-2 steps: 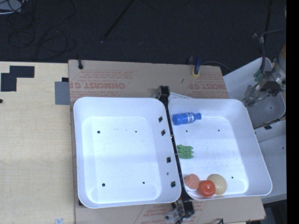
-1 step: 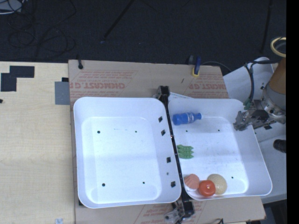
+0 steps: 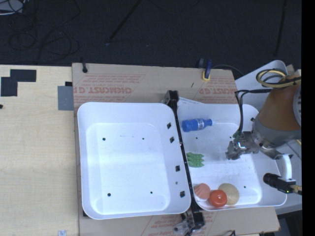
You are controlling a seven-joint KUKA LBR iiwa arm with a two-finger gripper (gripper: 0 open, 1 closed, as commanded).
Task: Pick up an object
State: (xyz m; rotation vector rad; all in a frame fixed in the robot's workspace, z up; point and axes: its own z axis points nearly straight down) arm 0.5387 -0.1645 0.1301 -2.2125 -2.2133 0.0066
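Five things share the right bin (image 3: pixel 248 113) w/ my gripper (image 3: pixel 234 152), and I have to choose one. Gripper hangs low over the bin's right-centre, nothing between the tips that I can see; whether it's open or closed, can't tell from this angle.

Nearest pick, I'd judge, is the green piece (image 3: pixel 194 160): it lies to the view's left of the gripper, about level w/ it, close to the divider (image 3: pixel 178 146). Its long axis runs roughly left-right, so a grasp across the short way needs the tips lined up front-back. Bare floor between us, nothing in the way.

Bottle (image 3: pixel 196 125), blue w/ a white cap, lies on its side further back and left, long axis near left-right w/ a slight tilt, cap end toward me. Also free all round, but it'll prob roll.

Front edge holds a tight cluster: pink round thing (image 3: pixel 200 191), red ball (image 3: pixel 218 198), tan ball (image 3: pixel 230 192). Red touches both neighbours, so going in there risks knocking one while closing on another.

Risk w/ the green piece: divider sits just beside it, so the far tip has little room. Left bin (image 3: pixel 88 132) doesn't matter for this move.
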